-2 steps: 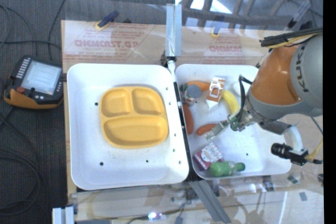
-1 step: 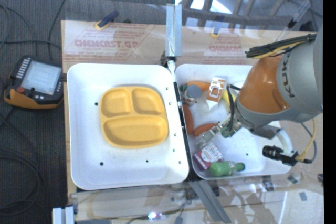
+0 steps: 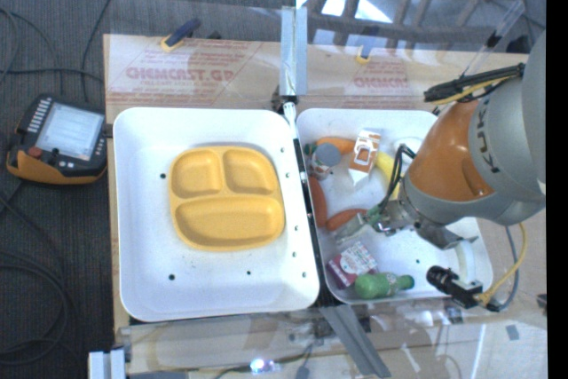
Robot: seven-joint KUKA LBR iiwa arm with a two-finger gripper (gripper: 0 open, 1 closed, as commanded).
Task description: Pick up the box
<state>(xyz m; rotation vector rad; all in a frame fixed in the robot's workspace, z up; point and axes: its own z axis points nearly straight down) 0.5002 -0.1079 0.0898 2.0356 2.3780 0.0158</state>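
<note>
Claw [image 3: 383,217] state cannot be told; it is hung low in the right bin [image 3: 475,257]. Farther off, the box [image 3: 365,150] is crowded by clutter, so a neighbour could be grabbed instead.

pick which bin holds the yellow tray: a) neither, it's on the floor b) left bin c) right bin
b, the yellow tray lies flat in the middle of the left bin, while the right bin holds the clutter of small items and the arm.
</note>
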